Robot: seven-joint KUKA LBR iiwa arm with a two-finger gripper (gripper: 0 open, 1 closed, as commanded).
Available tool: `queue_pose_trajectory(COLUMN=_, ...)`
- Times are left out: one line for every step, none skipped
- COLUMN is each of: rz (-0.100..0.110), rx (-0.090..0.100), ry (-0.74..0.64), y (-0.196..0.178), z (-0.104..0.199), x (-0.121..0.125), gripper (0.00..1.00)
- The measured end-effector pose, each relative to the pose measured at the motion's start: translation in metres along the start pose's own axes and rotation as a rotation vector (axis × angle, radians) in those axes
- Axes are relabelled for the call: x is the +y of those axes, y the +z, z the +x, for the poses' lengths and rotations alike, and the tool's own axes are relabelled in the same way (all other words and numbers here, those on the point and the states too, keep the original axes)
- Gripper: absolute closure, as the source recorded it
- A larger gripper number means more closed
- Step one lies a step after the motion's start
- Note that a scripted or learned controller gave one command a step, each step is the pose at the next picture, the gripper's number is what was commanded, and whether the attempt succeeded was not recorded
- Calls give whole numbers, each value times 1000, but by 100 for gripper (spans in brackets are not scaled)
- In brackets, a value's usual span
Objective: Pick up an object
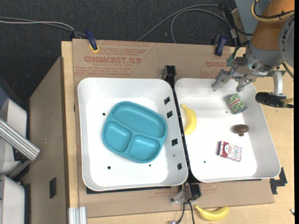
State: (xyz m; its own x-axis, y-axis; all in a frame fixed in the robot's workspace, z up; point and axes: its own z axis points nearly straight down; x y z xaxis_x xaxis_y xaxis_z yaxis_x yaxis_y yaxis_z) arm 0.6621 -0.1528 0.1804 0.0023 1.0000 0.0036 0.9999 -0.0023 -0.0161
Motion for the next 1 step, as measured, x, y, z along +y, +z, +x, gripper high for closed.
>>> queue_pose_trajectory(rz=-15, rx=-3, ry=-3, y=-10, z=1, x=3, gripper=0)
